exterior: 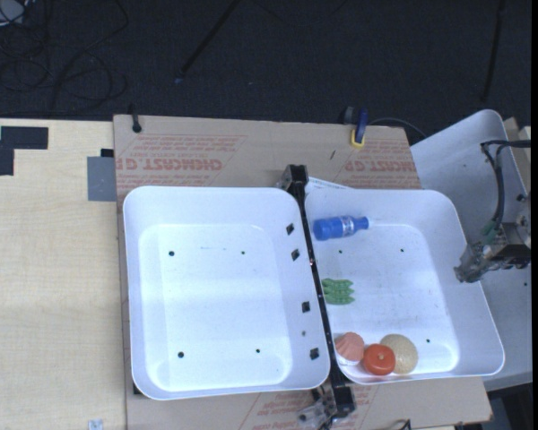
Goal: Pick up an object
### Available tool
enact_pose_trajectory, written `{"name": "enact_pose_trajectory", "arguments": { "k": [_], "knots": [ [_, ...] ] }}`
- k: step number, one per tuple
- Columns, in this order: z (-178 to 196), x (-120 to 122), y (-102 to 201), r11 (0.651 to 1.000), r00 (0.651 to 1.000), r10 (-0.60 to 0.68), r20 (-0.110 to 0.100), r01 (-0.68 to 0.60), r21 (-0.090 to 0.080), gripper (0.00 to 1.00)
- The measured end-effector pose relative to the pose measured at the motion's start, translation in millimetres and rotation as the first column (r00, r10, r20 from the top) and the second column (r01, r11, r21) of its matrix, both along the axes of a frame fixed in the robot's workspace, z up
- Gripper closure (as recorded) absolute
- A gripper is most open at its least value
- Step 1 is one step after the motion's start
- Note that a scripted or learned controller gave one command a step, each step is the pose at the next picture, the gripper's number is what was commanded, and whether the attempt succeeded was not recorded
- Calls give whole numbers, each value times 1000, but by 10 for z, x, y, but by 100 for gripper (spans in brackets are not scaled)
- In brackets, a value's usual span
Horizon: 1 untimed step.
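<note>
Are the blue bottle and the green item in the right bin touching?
Apart. The camera view shows bare white bin floor between the blue bottle near the far wall and the green item nearer the middle.

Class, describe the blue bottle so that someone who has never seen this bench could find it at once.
Start at the right-hand white bin of the two. Look to its far edge, close to the divider between the bins: the blue bottle lies there on its side, white cap pointing right. It is the one blue thing in the bin; the green item and the round pieces sit nearer the front.
</note>
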State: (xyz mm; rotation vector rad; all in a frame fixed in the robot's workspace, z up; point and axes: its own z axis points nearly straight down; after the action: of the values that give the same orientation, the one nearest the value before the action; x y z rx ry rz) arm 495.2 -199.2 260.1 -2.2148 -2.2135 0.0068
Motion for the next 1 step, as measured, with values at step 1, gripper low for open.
{"name": "enact_pose_trajectory", "arguments": {
  "k": [1],
  "knots": [
    [891,248,-156,1000,1000,2,18,-2,-8,100]
  ]
}}
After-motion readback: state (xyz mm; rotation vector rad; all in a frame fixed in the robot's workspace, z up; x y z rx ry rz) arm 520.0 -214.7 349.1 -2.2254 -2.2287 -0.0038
